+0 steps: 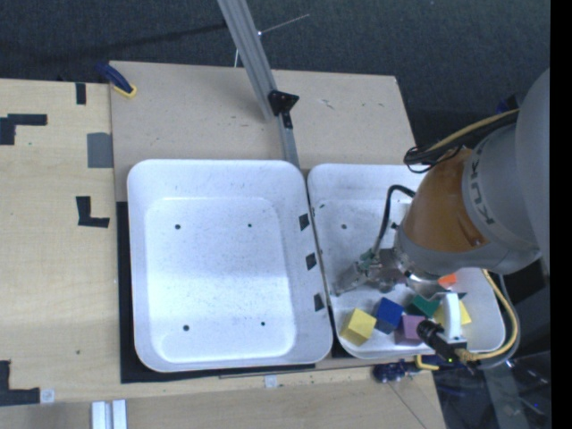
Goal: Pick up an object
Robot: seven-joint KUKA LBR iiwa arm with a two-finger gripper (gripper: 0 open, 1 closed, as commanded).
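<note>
My gripper (359,273) hangs low inside the right bin (353,195), near its middle, under the grey arm and its orange band (438,213). Just in front of it, in the bin's near corner, lies a cluster of small objects: a yellow block (360,326), a blue block (389,315), a purple block (410,328) and a green piece (424,304). A small orange piece (447,281) peeks out beside the wrist. The gripper is a little above and left of the blue block. The arm hides part of the bin's right side.
The left bin (219,262) lies beside the right one, sharing a raised rim between them. A slanted metal bar (255,47) runs from the top down to the bins' far edge. Cables (447,146) loop off the arm at the right.
</note>
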